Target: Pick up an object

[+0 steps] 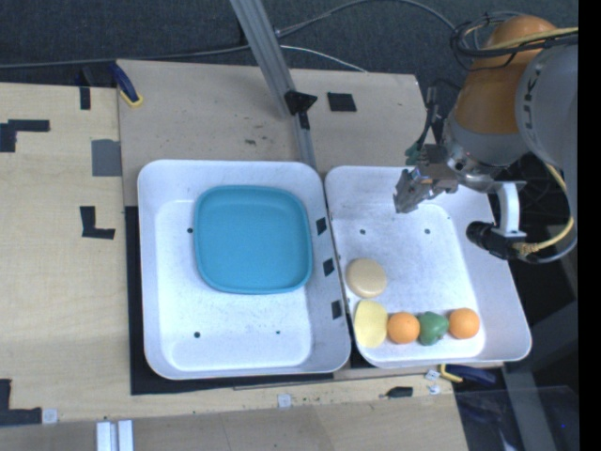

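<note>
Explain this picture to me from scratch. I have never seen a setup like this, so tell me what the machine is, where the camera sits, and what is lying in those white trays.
This is one camera fixed above a bench, looking down at a slant. The grey robot arm with an orange band reaches in from the right; its two-finger gripper hangs over the far part of the right shallow white bin, with nothing visibly between its fingers. The left shallow white bin holds a square blue plastic plate. Along the right bin's near edge lie a pale round bun-like piece, a yellow oval piece, two small orange balls and a small green piece between them. These are toy-like objects for picking.
</note>
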Motion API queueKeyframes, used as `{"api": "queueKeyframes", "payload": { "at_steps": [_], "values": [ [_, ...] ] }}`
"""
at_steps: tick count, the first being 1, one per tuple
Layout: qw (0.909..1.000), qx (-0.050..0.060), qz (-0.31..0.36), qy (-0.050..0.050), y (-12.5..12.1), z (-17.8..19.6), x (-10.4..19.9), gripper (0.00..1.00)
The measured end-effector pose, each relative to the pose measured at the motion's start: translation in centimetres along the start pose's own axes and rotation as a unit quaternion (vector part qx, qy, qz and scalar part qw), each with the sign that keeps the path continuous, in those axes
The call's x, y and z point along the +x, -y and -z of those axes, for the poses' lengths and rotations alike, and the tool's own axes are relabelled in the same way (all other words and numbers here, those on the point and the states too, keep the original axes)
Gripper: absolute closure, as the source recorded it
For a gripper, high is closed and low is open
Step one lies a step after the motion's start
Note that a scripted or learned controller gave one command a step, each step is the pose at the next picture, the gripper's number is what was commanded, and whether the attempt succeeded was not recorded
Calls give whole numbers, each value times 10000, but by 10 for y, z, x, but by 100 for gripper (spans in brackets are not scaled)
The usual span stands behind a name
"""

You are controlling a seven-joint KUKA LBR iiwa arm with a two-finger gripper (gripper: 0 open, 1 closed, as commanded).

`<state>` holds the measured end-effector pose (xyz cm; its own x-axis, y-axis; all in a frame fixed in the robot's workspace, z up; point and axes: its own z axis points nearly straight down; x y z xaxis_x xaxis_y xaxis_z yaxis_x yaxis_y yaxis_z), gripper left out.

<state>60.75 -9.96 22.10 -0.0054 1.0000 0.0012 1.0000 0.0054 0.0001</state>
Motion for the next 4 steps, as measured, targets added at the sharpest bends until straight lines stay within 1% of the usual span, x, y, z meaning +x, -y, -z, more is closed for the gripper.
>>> {"api": "queueKeyframes", "payload": {
  "at_steps": [1, 2, 3, 4],
  "values": [
    [10000, -1, -1, 0, -22, 8, 54, 100],
    [10000, 7, -3, 2, -35, -3, 110, 100],
    [10000, 1, -3, 1, -55, 7, 166, 100],
    [10000, 1, -12, 3, -56, 14, 200, 100]
  ]
}}
